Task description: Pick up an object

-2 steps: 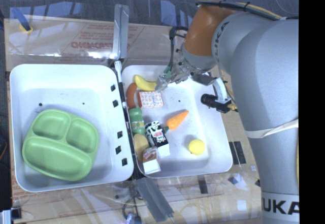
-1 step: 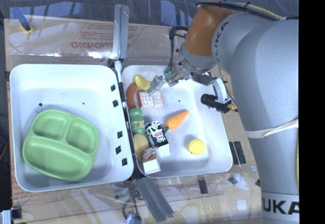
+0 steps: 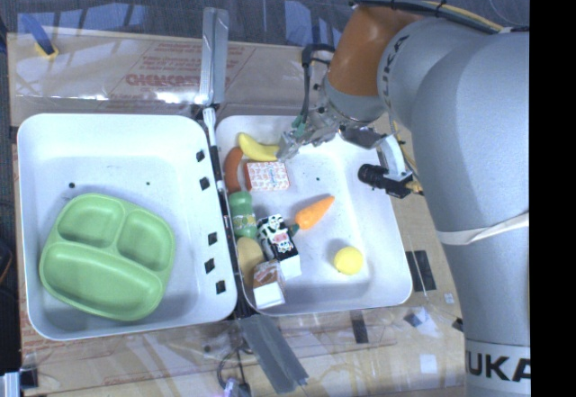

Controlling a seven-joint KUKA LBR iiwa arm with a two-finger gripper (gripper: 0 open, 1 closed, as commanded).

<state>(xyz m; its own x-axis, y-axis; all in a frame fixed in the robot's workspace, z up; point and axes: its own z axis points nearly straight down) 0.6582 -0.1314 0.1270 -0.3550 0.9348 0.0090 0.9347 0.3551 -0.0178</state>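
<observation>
From my remote console, the grey arm with the orange wrist band reaches in over the right-hand shallow white bin (image 3: 382, 283), its two-finger gripper (image 3: 293, 141) lowered to the far end of the bin, tips just beside the curved yellow toy banana (image 3: 256, 149), which lies immediately on the gripper's left against the bin's back wall. Whether the gripper is spread or pinched I cannot tell from this slant; nothing is visibly caught in it, so I judge the pick not yet made. The banana looks the likeliest target simply because it is nearest the tips. Just below the gripper sits a small white-and-pink patterned box (image 3: 267, 176), with a red sausage-shaped toy (image 3: 234, 168) tucked beside it along the dividing wall. Farther toward me from the gripper come an orange toy carrot (image 3: 313, 212), a green bottle-like toy (image 3: 240, 209), a black-and-white cow-print carton (image 3: 276, 236), a round yellow toy lemon (image 3: 348, 260) and a small white carton (image 3: 268, 289) near the front corner. Most pieces crowd the wall on the gripper's left, which I reckon leaves little room for a finger on that side. Well away to the gripper's left, in the other white bin (image 3: 36, 139), a green compartment tray (image 3: 106, 256) rests upside down.
</observation>
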